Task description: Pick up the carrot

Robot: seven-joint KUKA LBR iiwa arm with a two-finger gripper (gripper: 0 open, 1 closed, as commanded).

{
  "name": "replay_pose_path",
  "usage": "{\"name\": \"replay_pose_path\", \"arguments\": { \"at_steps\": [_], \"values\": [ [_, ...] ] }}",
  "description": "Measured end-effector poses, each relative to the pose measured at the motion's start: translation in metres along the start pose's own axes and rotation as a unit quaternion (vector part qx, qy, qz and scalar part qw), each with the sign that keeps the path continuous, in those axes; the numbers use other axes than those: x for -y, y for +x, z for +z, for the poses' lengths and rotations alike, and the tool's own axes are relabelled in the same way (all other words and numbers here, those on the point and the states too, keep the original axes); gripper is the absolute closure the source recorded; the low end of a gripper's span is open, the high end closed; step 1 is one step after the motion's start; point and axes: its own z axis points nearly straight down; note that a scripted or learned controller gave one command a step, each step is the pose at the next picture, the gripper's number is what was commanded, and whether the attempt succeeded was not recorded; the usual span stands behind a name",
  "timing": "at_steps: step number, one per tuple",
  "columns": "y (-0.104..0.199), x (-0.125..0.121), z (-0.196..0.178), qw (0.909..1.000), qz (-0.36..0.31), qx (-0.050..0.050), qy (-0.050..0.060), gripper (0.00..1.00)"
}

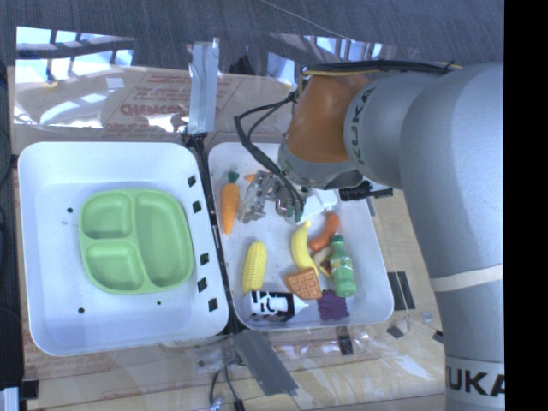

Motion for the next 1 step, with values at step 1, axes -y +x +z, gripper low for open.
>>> {"name": "replay_pose_path", "arguments": {
  "at_steps": [1],
  "values": [
    [0.0747, -0.0733, -0.0723, 0.9996, 0.029, -0.002, -0.004, 1.0]
  ]
}}
